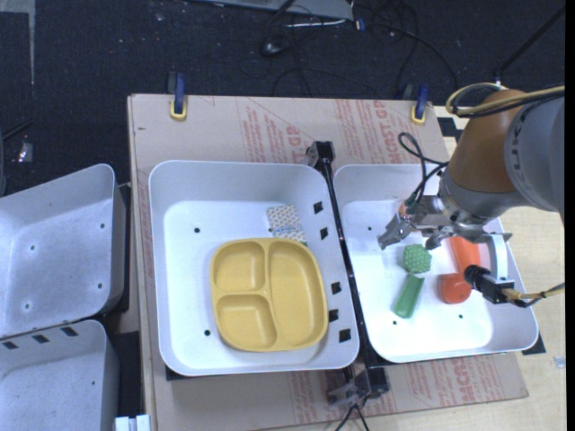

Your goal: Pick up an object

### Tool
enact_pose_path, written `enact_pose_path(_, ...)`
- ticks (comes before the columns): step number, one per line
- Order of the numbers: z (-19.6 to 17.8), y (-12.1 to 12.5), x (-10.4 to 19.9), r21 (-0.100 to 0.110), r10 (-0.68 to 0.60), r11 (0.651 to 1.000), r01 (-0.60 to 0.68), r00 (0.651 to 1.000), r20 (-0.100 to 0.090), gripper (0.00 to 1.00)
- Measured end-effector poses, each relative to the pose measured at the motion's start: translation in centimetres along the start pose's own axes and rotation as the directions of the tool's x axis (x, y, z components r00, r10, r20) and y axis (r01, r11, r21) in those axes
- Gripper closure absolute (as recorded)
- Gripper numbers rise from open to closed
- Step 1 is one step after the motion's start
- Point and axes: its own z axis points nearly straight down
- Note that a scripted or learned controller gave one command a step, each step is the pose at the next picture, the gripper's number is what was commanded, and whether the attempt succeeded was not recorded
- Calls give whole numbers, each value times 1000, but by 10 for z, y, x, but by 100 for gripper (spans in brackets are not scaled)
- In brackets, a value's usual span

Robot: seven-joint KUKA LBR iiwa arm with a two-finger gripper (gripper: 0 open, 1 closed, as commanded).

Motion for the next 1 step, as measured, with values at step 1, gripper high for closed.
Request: enact_pose_path(1,26,0,0,-3,-1,1000,1,1000,1,0)
